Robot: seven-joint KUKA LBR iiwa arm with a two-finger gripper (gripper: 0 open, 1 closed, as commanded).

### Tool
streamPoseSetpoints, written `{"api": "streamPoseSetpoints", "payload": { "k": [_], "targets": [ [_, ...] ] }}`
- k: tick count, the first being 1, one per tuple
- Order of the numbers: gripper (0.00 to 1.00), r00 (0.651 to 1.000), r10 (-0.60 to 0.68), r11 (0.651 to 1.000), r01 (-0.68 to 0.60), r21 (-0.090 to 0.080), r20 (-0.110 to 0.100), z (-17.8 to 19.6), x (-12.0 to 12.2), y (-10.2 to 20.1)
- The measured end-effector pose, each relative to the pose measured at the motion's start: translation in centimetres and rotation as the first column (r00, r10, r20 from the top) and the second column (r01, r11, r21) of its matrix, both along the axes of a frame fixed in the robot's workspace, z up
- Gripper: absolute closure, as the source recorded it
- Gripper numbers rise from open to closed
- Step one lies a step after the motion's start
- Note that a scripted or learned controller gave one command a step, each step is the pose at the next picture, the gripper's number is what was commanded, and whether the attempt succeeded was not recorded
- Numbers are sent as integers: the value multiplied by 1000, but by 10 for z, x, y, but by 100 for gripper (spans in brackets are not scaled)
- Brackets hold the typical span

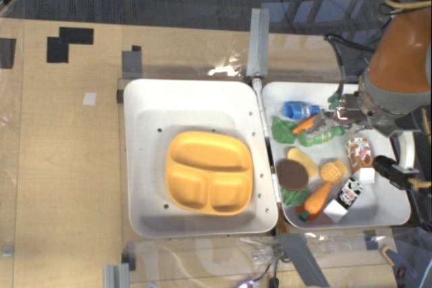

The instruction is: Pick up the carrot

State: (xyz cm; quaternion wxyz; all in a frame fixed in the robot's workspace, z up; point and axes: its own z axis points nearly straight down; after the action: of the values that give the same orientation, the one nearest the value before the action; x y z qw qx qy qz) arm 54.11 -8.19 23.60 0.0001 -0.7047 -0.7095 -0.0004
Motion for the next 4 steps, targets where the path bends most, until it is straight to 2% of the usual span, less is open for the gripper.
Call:
{"api": "streamPoseSetpoints", "payload": {
  "k": [1, 2, 3, 4],
  "targets": [
    [0, 992, 128, 992, -128, -1, 1, -79, 46, -63],
    [0, 998, 52, 999, -52, 6, -21, -151, 119, -71],
    [0, 943, -332, 943, 332, 3, 6, -149, 89, -67],
    [100, 945, -327, 945, 327, 3, 5, -139, 91, -66]
  ]
}}
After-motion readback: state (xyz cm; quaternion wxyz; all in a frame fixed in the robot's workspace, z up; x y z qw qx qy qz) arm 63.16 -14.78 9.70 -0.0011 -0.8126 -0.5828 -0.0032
